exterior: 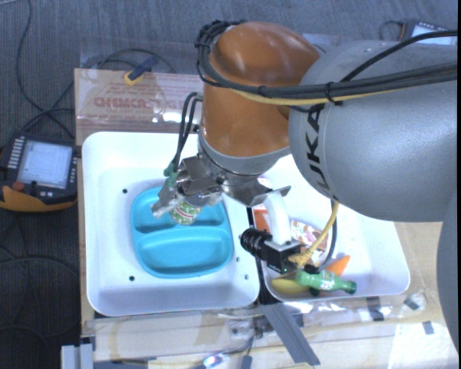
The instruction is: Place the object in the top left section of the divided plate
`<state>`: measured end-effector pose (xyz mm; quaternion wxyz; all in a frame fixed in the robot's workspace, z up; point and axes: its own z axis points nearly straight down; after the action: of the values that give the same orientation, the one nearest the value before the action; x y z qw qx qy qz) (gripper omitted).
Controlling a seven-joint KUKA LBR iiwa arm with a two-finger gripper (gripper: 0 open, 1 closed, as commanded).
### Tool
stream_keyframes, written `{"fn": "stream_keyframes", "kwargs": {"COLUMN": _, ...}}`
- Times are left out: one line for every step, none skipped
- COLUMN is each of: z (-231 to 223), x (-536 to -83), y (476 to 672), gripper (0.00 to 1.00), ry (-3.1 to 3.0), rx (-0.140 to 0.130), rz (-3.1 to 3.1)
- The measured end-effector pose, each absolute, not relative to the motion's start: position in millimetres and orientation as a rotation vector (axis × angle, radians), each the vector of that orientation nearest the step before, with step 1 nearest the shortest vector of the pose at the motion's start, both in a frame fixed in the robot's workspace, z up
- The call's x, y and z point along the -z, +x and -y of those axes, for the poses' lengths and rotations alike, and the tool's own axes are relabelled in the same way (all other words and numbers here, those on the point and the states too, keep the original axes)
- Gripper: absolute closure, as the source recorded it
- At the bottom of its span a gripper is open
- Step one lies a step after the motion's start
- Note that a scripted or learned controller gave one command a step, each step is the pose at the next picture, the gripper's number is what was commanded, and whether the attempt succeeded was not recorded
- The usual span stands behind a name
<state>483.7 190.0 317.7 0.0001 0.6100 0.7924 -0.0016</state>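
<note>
Can [186,212] between fingers [171,197].

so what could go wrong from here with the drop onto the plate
The gripper hangs over the blue divided plate near the ridge between its upper sections, so the small object at its fingertips might land in the wrong section. The grip looks marginal; it could slip early.
</note>
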Motion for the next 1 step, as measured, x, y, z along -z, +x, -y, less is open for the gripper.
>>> {"fn": "stream_keyframes", "kwargs": {"z": -129.9, "x": -434.1, "y": 484.6, "gripper": 1.00, "ry": 1.985, "rx": 0.003, "rz": -2.432}}
